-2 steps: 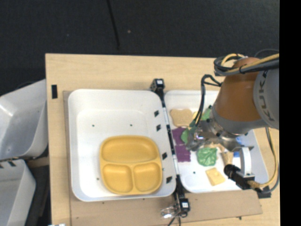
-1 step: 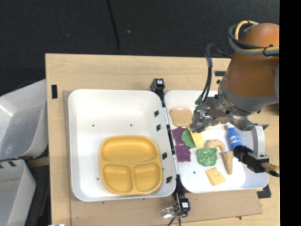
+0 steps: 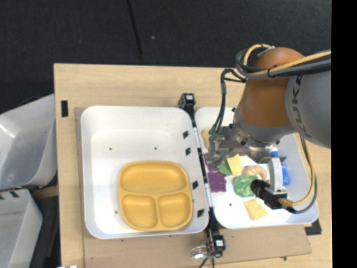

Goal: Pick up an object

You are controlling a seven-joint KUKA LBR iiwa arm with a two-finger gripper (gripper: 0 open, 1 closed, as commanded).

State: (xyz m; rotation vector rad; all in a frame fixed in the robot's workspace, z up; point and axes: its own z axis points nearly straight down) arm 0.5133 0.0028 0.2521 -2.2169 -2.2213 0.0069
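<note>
The gripper, its finger state impossible to tell, hangs over small, seemingly light toy pieces in the right bin; grasp the green one's sides.

A cluster of small objects lies in the right-hand white bin, partly hidden under the arm: a purple piece against the bin's left wall, a green lump beside it, a pale yellow block just above, and a yellow wedge lying apart, nearer the front edge.
</note>
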